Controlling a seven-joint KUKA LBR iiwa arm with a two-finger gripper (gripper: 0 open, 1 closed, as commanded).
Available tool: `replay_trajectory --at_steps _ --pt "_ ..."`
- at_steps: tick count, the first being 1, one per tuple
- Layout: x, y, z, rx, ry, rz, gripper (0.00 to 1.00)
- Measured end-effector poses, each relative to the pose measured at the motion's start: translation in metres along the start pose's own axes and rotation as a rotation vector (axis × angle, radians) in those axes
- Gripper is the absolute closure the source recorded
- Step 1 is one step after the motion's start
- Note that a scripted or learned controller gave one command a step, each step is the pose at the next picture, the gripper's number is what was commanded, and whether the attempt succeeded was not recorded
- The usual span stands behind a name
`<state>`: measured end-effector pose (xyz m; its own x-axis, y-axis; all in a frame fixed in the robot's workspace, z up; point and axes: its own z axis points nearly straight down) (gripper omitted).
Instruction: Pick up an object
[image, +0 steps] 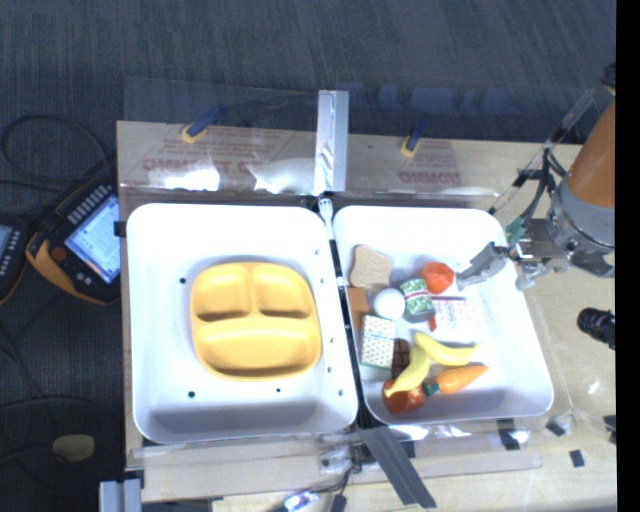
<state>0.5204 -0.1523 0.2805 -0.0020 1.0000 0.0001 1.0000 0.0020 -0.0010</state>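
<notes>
Two shallow white bins sit side by side on the tabletop (560, 400). The left bin (160, 300) carries a yellow divided tray (256, 318), lying flat near the bin's middle. The right bin (520, 350) holds a heap of toy food crowded toward its left wall and front edge. A tan slice of bread (371, 266) lies nearest the back left corner of that bin, and in front of it a white egg (388, 303) rests beside a small green-and-white carton (416, 298). A red tomato (437, 277) sits just behind the carton, toward the bin's middle. A white packet with red print (460, 318) lies to the right of the carton. A pale checked box (377, 341) lies along the left wall, touching a dark brown piece (401, 355) beside it. A yellow banana (432, 358) curves over the front of the heap, with an orange carrot (462, 378) just beside it and a red item (404, 400) at the front edge, partly under the banana. The arm reaches in from the right, and its hand (478, 268) hangs over the back right part of the right bin, close to the tomato but with nothing clamped in it; I cannot tell whether it is apart or together. A handheld controller (88, 240) lies off the tabletop's left edge.
</notes>
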Motion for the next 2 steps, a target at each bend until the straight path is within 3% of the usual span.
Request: replay_trajectory --at_steps 1,2 --pt "0.001 -0.034 0.037 0.001 0.001 0.206 0.0" --pt "0.037 -0.036 0.081 0.001 0.0 0.194 0.0"
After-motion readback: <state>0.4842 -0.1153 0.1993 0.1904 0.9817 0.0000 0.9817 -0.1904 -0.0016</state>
